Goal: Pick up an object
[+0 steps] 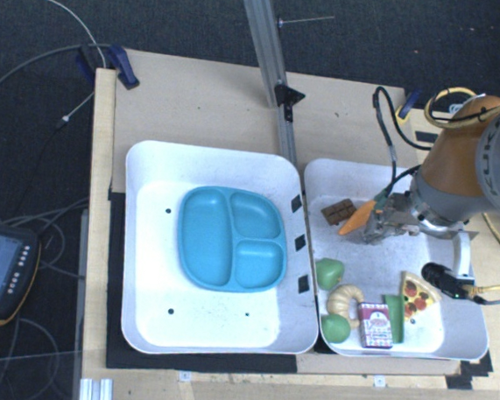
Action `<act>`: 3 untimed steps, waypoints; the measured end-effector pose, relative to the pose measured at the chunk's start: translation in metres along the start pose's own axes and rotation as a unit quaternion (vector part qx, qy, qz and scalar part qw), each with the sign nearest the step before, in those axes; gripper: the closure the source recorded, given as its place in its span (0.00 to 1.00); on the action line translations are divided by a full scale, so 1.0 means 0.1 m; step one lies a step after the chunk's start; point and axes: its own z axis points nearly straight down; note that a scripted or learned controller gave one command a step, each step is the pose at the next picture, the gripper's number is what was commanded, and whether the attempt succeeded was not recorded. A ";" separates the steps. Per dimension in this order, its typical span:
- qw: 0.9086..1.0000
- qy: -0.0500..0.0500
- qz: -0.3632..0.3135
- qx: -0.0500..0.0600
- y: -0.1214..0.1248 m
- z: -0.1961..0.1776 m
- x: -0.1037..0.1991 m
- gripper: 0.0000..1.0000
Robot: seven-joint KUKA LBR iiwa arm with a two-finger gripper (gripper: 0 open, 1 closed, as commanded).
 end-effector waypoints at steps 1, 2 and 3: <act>1.000 -0.002 -0.001 -0.004 0.01 -0.57 0.10 1.00; 1.000 -0.002 0.000 -0.005 0.08 -1.15 0.02 1.00; 1.000 -0.002 0.000 -0.004 0.09 -1.67 0.02 1.00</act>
